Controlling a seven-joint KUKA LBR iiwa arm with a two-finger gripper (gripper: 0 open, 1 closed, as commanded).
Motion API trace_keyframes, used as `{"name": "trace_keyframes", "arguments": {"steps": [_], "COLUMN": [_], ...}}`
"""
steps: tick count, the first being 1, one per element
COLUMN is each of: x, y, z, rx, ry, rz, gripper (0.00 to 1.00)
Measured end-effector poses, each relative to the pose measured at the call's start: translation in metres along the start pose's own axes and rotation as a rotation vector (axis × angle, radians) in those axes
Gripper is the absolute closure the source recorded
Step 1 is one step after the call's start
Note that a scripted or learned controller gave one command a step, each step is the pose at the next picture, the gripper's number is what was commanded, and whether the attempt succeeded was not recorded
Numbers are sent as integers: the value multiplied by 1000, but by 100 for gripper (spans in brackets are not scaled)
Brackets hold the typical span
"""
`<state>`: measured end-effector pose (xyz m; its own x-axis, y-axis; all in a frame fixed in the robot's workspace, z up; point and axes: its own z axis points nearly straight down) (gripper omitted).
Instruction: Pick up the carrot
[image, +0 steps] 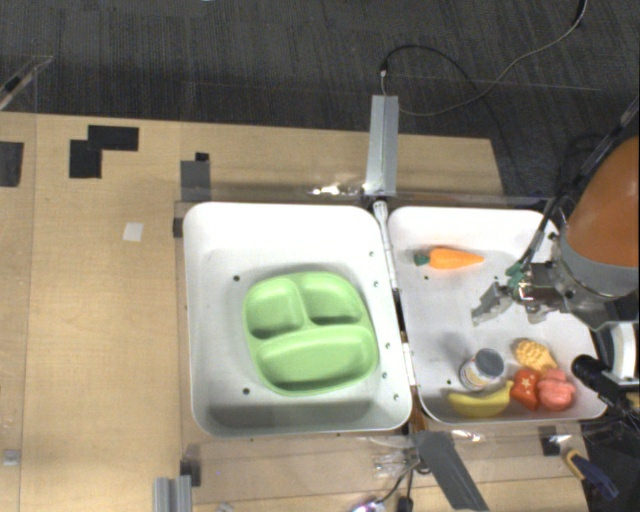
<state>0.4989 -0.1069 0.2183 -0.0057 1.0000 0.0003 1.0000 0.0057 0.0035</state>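
An orange carrot (453, 258) with a green stub at its left end lies flat in the upper part of the right bin (440, 340). My gripper (497, 302) hangs over the same bin, below and to the right of the carrot, apart from it. Its fingers point left and down, and nothing shows between them. The grey arm with its orange band reaches in from the right edge.
A green divided plate (310, 330) sits in the left bin (215, 300). Along the right bin's front lie a small tin can (484, 368), a banana (478, 403), a red strawberry-like fruit (540, 389) and a yellow corn piece (534, 353).
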Motion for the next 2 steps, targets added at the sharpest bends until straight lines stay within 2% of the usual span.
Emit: {"name": "trace_keyframes", "arguments": {"steps": [1,2], "x": [5,6], "y": [68,145], "z": [-3,20], "rx": [-2,-1], "ry": [0,1], "rz": [-99,-89], "gripper": [0,0]}}
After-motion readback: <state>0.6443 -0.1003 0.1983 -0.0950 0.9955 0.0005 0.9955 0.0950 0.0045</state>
